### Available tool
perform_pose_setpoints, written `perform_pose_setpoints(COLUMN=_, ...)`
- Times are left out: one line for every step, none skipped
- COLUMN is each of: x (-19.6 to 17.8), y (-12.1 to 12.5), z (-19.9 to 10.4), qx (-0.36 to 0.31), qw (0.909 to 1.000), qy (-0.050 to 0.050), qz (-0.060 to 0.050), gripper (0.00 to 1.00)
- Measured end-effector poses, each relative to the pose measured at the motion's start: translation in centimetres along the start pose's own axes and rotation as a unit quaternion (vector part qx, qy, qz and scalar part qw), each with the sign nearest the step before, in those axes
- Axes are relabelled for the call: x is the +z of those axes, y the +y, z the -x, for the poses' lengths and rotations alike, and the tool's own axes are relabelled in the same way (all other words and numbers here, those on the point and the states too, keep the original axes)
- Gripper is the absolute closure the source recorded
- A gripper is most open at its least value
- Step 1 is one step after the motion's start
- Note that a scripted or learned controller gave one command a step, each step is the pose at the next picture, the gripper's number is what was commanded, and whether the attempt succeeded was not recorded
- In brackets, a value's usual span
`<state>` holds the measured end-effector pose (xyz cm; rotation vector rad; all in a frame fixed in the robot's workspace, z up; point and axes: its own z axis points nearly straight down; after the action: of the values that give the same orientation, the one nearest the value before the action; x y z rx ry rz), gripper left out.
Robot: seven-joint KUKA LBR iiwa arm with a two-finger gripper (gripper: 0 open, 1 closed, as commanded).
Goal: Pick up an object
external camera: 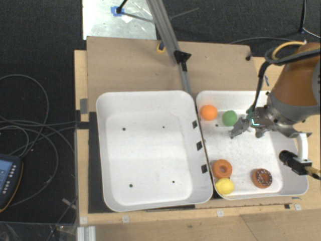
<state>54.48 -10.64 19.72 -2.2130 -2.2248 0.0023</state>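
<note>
The right bin (291,187) holds several small objects. An orange ball (208,112) and a green ball (229,117) lie near its far left corner. An orange ring (222,168) and a yellow ball (224,186) sit at the near left, and a brown sprinkled doughnut (262,177) lies near the front. My gripper (242,126) hangs low over the right bin, just right of the green ball and close to it. Nothing is visibly held.
The left bin (108,134) sits beside the right one, with black clips along their shared edge. A grey pole (165,24) slants in from the top toward the bins' far junction. The arm's body (296,92) covers the right bin's far right corner.
</note>
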Motion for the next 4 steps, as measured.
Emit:
perform_pose_setpoints(x=-0.2, y=0.1, z=0.0, qx=0.001, qw=1.0, qy=0.0, qz=0.002, gripper=0.0)
perform_pose_setpoints(x=4.2, y=-0.6, z=-0.1, qx=0.003, qw=1.0, qy=0.0, qz=0.0, gripper=0.0)
perform_pose_setpoints(x=9.0, y=-0.3, z=-1.0, qx=0.003, qw=1.0, qy=0.0, qz=0.0, gripper=0.0)
perform_pose_setpoints(x=10.8, y=-0.3, z=-1.0, qx=0.003, qw=1.0, qy=0.0, qz=0.001, gripper=0.0)
